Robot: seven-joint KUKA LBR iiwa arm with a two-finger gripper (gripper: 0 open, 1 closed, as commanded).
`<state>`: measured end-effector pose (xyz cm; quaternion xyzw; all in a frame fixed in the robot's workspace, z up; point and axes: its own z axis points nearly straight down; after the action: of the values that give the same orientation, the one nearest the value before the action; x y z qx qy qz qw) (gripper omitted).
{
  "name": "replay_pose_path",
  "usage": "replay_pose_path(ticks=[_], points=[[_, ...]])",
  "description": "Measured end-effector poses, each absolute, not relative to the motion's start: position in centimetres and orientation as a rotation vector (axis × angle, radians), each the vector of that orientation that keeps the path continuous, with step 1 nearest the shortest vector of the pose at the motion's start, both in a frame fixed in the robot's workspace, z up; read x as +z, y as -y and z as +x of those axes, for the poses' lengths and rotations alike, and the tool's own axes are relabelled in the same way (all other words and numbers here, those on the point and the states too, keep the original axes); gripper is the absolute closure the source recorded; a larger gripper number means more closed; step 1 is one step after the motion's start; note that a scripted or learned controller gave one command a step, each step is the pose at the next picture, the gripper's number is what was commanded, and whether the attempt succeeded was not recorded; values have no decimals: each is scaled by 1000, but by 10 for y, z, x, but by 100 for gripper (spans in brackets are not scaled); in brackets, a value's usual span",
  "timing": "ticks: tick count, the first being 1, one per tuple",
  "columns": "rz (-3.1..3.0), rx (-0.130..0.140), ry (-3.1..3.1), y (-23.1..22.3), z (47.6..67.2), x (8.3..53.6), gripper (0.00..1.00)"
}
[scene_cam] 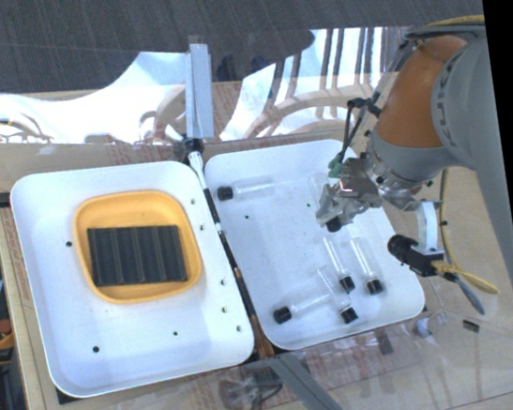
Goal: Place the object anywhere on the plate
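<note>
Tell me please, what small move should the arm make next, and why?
Probably lower a little and close on a tube. The gripper sits over the right bin, just above the clear tubes with black caps, and the yellow plate in the left bin bears no tube.

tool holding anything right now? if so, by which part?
Cannot be told. The tool sits low in the right white bin, with a black cap showing right under it, but any clear plastic tube there is hidden.
</note>
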<state>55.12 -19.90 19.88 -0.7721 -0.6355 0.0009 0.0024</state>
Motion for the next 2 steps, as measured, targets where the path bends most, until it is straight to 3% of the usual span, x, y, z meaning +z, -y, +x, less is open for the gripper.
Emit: replay_pose_path(ticks=[1,2], points=[[-2185,0,2257,170,634,295,100],[-2080,2,2348,118,605,253,100]])
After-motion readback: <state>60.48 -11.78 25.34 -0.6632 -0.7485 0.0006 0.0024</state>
